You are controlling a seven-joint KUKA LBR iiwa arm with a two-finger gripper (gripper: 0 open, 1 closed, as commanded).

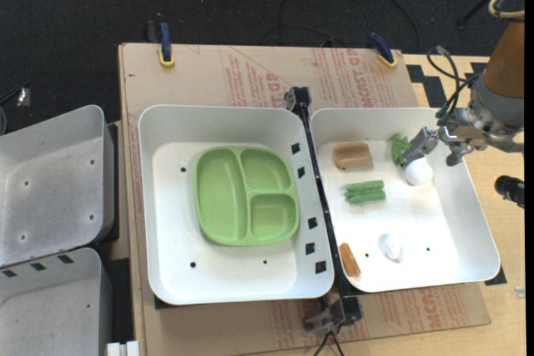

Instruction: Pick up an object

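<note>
My gripper (434, 146) hangs over the far right part of the right bin (467, 213), below the grey wrist and its orange band. Just under and left of it lie a small green item (401, 147) and a white ball (417, 172); the gripper's tip overlaps them in this view, and I cannot tell if it touches either. Further left in the same bin sit a brown block (352, 154) and a bunch of green beans (365, 192). A white crumpled piece (390, 247) and an orange sausage-like piece (350, 259) lie near the front.
The left bin (167, 179) holds a green divided plate (247, 194). A black divider (313, 188) runs between the bins. Clamps (166, 46) hold the cardboard-covered bench at the back. Spare white trays (50, 179) lie at the far left.
</note>
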